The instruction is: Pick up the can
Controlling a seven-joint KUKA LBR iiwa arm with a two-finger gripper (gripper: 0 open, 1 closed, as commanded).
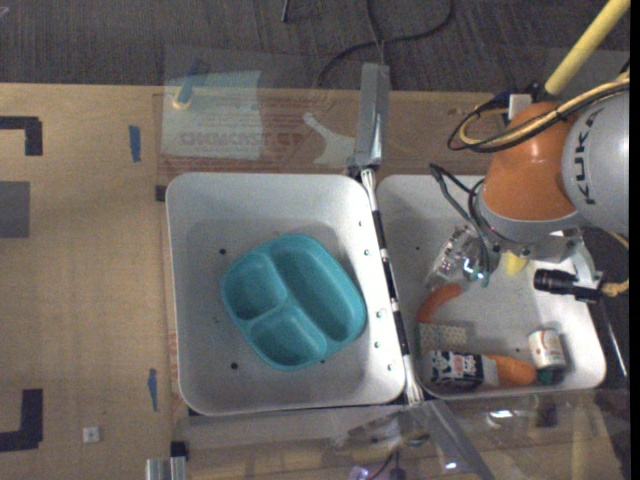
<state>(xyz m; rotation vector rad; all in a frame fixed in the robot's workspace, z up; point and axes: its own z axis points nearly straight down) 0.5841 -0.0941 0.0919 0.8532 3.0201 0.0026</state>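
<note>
A small can (547, 349) with a white and red label sits in the right bin (410, 213), near its front right corner. Just left of it lies an orange carrot-like piece (515, 371). My gripper (466, 260) hangs over the middle of the right bin, up and to the left of the can and well apart from it. Nothing shows in its grasp. The grey arm with its orange band (530, 168) covers the bin's back right part.
A black-and-white carton (456, 368) lies along the right bin's front wall. Another orange piece (438, 302) lies below the gripper, and a yellow item (516, 262) peeks out beside the wrist. The left bin (200, 218) holds a teal divided plate (293, 301).
</note>
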